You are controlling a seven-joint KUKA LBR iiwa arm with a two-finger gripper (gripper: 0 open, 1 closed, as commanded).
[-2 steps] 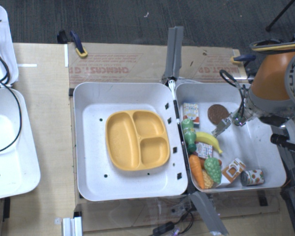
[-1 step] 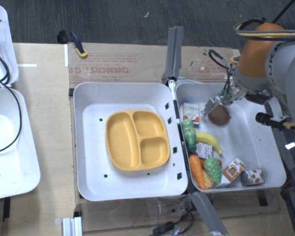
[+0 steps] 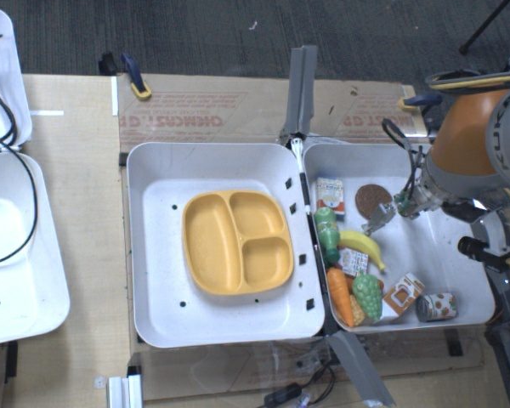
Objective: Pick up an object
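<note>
The right bin (image 3: 459,253) holds several toy foods. A small red-and-white carton (image 3: 329,195) and a brown round cookie (image 3: 374,197) lie at its back. A green vegetable (image 3: 327,233), a yellow banana (image 3: 363,246) and a small packet (image 3: 354,263) lie in the middle. An orange carrot (image 3: 340,297), a green bunch (image 3: 367,295), an orange-and-white box (image 3: 403,294) and a can (image 3: 436,306) lie at the front. My gripper (image 3: 380,218) reaches in from the right, just below the cookie and above the banana. I see nothing held in it.
The left bin (image 3: 153,253) holds a yellow divided plate (image 3: 238,240). A grey divider post (image 3: 302,87) stands between the bins at the back. The arm's orange band (image 3: 467,134) hangs over the right bin's far right corner.
</note>
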